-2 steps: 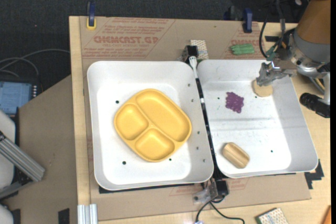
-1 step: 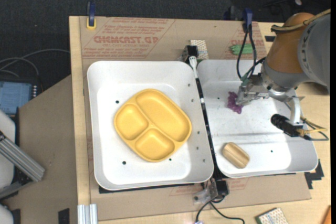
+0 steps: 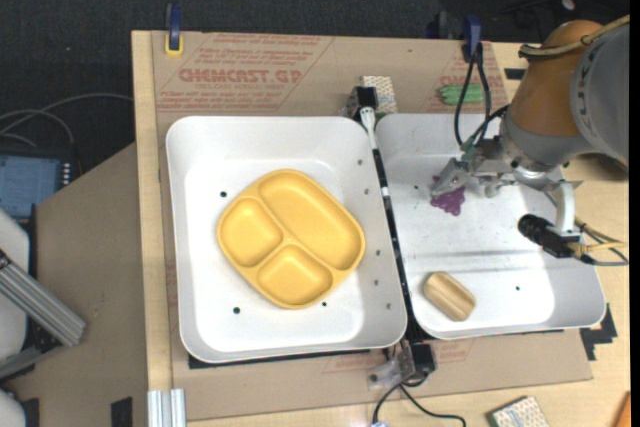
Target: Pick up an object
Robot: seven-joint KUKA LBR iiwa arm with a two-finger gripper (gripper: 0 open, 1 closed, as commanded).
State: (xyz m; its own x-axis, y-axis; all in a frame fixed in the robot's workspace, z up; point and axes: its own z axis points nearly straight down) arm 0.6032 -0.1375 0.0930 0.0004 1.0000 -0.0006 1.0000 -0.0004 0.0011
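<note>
- Nearest the camera, at the bench's front edge, a small black connector with a trailing cable (image 3: 415,370) sat between the front corners of the two bins.
- Just behind it, in the front part of the right bin (image 3: 560,300), a tan bread-roll-shaped object (image 3: 449,295) lay on its side, well apart from the gripper.
- Toward the rear half of that same bin, a small purple object (image 3: 449,202) rested on the white floor.
- Directly over and touching, or nearly touching, the purple object was the gripper (image 3: 452,179), reaching in from the right; its metal fingers pointed down and to the left.
- Whether the jaws were open or closed could not be told, since the fingertips merged with the purple object and the wrist hardware.
- Behind the gripper, the grey arm with its orange band (image 3: 550,100) filled the right rear of the view, with black cables looping beside it.
- Across the divide, the left bin (image 3: 200,155) held a yellow three-compartment tray (image 3: 290,237), set at a slant near the bin's middle.
- Brown protective film printed with red lettering (image 3: 240,73) covered the bench behind the bins.
- At the back, a green item (image 3: 460,95) lay on the bench just beyond the right bin's rear rim.
</note>
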